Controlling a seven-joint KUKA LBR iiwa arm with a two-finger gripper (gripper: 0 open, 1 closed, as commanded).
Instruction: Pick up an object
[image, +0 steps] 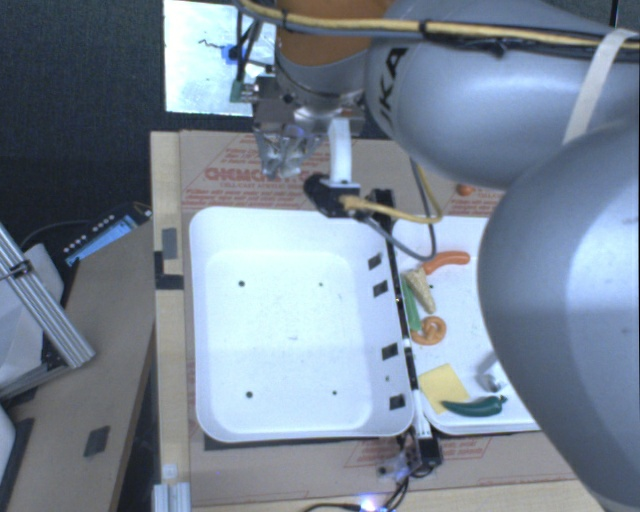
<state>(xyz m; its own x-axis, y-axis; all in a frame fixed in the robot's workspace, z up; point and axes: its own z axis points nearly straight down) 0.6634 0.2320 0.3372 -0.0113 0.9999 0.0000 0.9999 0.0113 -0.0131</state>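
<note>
Orange chilli (446, 260) in right bin (455, 300), well apart from claw (282, 160), claw's grip state unclear.

A robotics lab: bench-mounted arm (520, 120), white bins (290, 320) (aluminium framing (40, 310) alongside).

The tan surface (120, 330) carries a sheet of printed cardboard (225, 170), and on that sit two white bins side by side: the left bin (210, 300) at 9 o'clock, the right bin (455, 295) at 3 o'clock, their rims touching.
</note>
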